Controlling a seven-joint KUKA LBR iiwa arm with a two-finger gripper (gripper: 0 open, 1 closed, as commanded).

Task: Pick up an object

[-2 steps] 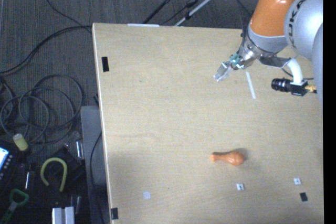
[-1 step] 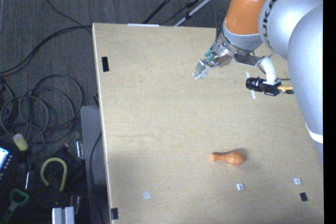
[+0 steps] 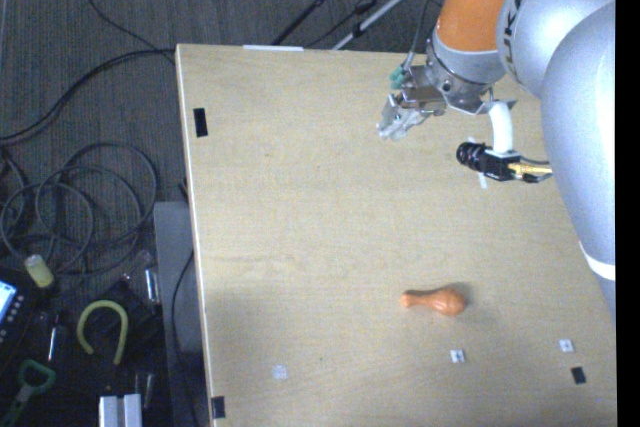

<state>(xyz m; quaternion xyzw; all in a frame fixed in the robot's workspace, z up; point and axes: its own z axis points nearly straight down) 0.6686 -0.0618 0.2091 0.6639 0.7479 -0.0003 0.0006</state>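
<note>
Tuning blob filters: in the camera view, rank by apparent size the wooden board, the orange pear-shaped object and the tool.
1. Wooden board, by far the largest.
2. Orange pear-shaped object and tool: they look alike in size, and the tool sits higher, nearer the camera, so no ranking.

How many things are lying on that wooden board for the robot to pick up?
1. A small orange object lies on the wooden board toward its near edge, well apart from the gripper, which is over the far part. The arm may hide more on the right.

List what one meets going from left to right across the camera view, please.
Coiled cables on the floor, black tape mark on the board, gripper, orange pear-shaped object, grey arm.
</note>
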